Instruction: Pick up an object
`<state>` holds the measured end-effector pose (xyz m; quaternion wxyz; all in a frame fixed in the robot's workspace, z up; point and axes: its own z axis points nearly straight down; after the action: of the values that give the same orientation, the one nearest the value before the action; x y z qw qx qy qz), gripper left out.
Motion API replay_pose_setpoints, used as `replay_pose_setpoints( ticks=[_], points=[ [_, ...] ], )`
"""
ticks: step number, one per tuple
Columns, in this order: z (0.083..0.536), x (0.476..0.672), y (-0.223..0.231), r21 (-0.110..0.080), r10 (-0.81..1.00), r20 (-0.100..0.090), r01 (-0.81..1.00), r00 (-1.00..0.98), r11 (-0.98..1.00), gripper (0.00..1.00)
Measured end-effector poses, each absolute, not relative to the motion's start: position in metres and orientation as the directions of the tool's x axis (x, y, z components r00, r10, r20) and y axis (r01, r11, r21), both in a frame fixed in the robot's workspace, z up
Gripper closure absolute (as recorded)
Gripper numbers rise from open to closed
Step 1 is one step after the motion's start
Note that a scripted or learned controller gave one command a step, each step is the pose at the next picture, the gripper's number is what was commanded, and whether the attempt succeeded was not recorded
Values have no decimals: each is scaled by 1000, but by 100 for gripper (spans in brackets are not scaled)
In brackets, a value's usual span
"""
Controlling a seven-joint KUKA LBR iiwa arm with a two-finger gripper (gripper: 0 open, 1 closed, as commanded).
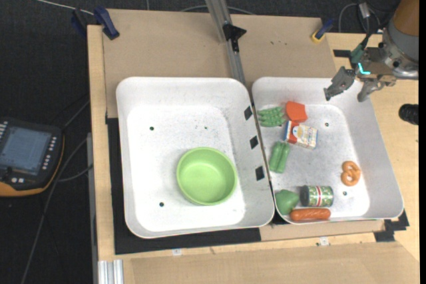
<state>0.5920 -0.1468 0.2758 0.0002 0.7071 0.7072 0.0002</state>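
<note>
With the jaws of your grey two-finger gripper (352,88) spread wide and empty above the right shallow white plastic bin (373,136), you did best to descend squarely over the isolated orange pretzel-shaped toy (350,173).

Left bin: we see the round green plastic bowl (206,175) in the shallow white left bin (143,143), toward its front.
Right bin: in the shallow white right bin (373,143), the orange block (295,111) lies behind the small printed carton (303,136); the pretzel-shaped toy (350,173) sits right.
Front edge: the green-labelled can (316,195) lies behind the red sausage toy (310,214).
</note>
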Motion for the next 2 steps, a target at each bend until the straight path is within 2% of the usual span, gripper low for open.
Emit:
replay_pose_setpoints(
  ticks=[1, 2],
  points=[
    [276, 592, -147, 0, 1000, 0, 1000, 0, 0, 0],
    [218, 600, -149, -4, 1000, 1, 1000, 0, 0, 0]
  ],
)
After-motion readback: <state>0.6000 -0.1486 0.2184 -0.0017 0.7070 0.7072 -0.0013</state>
